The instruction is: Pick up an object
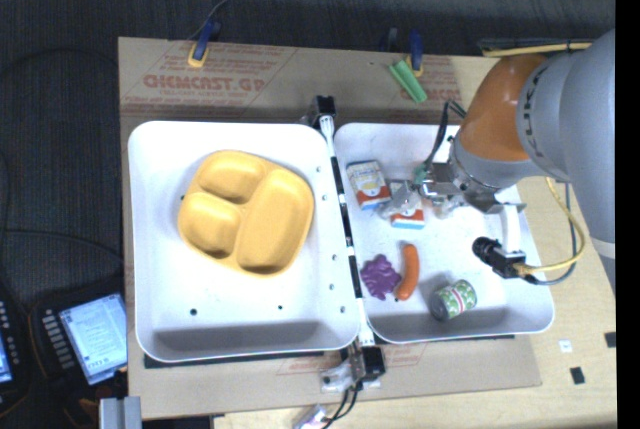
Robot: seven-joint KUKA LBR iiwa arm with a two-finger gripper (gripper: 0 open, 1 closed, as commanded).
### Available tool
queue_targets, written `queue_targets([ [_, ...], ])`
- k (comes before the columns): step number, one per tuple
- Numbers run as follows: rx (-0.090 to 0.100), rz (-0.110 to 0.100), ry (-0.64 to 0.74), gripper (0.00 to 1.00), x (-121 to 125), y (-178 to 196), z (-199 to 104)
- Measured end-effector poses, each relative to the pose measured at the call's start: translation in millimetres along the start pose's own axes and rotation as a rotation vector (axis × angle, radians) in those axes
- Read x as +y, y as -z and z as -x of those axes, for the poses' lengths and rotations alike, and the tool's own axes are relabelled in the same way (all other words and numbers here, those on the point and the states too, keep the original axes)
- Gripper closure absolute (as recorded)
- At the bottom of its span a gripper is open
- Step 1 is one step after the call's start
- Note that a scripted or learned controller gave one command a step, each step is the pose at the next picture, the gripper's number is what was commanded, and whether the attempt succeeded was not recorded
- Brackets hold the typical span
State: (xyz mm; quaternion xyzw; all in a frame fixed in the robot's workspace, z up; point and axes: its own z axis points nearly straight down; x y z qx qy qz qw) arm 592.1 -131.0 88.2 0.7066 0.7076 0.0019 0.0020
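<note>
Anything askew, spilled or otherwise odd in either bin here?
Nothing looks spilled or broken. The small can lies on its side near the right bin's front edge, and a green clip lies loose on the cardboard behind the bins. The large yellow tray sits alone in the left bin.

I see the bench's cardboard sheet (pixel 250 82) carrying two white bins (pixel 150 217) side by side, plus a green marker (pixel 408 81) near its back edge.

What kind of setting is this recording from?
Most likely a robotics lab grasping bench: two white bins on a cardboard sheet clamped down, toy items such as a hot dog and small can, loose cables over carpet.
</note>
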Motion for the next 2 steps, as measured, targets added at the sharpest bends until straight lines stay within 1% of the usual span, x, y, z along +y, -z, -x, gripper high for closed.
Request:
queue_targets([
  [1,-0.002,0.004,-0.001,1.00,1,11,1],
  [2,-0.001,-0.005,-0.002,1.00,-107,111,-2],
])
